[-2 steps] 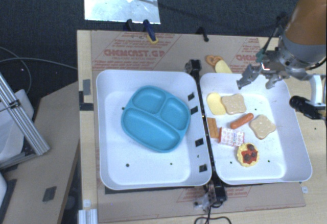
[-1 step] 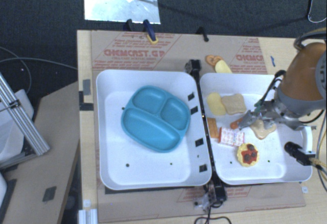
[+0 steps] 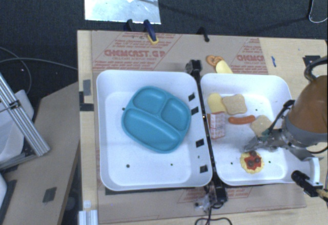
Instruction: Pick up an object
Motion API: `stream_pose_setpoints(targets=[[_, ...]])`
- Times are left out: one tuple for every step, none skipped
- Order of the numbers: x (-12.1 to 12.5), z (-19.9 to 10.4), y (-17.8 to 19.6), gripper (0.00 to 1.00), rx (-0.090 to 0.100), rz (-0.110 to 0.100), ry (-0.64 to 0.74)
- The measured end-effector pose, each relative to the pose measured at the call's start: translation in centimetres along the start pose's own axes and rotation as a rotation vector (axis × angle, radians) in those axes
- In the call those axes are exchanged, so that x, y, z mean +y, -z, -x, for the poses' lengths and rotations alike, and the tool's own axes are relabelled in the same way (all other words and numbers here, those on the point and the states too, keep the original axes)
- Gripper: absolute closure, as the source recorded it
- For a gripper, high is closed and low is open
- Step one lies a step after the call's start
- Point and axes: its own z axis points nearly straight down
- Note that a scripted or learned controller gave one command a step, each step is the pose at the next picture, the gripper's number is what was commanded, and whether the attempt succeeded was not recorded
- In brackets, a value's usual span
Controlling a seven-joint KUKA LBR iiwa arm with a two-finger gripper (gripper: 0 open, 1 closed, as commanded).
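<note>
The right bin (image 3: 279, 88) holds several toy foods. A yellow cheese wedge (image 3: 215, 102) and a slice of toast (image 3: 235, 104) lie at its back left, with a red sausage (image 3: 241, 120) just in front of them. A pale beige chunk (image 3: 260, 124) sits to the sausage's right. A small red-and-white carton (image 3: 217, 125) stands by the left wall, and a mini pizza (image 3: 251, 161) lies near the front. My gripper (image 3: 260, 143) hangs low between the beige chunk and the pizza, just above the pizza. Nothing shows as held in it.
The left bin (image 3: 110, 116) bears a blue divided plate (image 3: 156, 118). A yellow banana-like toy (image 3: 223, 67) and a small orange piece (image 3: 213, 60) lie on the cardboard behind the right bin. The arm's orange band (image 3: 311, 108) overhangs that bin's right wall.
</note>
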Motion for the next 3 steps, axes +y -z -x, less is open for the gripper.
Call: stream_pose_setpoints(targets=[[0.3, -0.2, 1.1, 1.0, 0.0, 0.003, 0.006], [0.4, -0.2, 2.2, 1.0, 0.0, 0.006, 0.006], [0.5, -0.2, 3.2, 1.0, -0.001, 0.009, 0.006]])
